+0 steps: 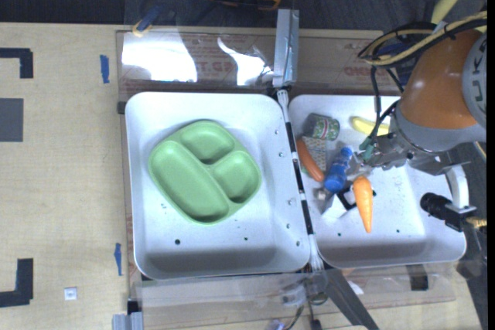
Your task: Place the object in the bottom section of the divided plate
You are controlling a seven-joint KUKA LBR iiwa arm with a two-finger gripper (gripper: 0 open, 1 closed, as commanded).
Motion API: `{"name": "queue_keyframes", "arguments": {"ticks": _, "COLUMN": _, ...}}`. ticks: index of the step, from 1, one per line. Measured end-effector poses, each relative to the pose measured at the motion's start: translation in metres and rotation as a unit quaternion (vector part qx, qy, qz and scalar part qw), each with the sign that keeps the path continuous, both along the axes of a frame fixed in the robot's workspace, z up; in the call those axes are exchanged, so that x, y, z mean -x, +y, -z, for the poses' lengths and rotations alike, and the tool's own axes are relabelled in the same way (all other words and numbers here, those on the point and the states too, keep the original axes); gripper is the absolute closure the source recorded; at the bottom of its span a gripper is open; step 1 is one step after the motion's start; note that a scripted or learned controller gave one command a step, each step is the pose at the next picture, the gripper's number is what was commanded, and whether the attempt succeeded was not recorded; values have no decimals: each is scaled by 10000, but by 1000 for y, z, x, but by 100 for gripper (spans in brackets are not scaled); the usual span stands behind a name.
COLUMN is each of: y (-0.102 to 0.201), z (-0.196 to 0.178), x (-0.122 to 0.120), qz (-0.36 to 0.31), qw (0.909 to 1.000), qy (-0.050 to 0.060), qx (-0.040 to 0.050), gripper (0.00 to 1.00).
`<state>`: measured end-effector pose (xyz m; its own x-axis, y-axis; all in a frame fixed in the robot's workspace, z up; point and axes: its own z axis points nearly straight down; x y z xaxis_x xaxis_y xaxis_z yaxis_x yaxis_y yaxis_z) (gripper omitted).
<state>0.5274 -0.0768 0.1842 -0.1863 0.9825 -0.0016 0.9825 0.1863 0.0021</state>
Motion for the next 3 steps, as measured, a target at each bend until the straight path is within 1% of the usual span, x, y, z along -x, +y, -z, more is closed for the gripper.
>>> {"name": "queue_keyframes", "arguments": {"ticks": 1, "y": 84, "z": 0, "x": -9, "qz": 589, "qw": 9983, "qy": 4, "qx": -3, "gripper": 100}}
{"name": "queue_keyframes", "arguments": {"ticks": 2, "y": 143, "z": -11, "x": -42, "qz": 12, "qw": 10000, "qy": 4, "qx": -1, "gripper": 100}}
{"name": "queue_keyframes", "arguments": {"ticks": 3, "y": 202, "z": -43, "x": -91, "qz": -736, "qw": 9973, "qy": -2, "qx": 0, "gripper": 100}}
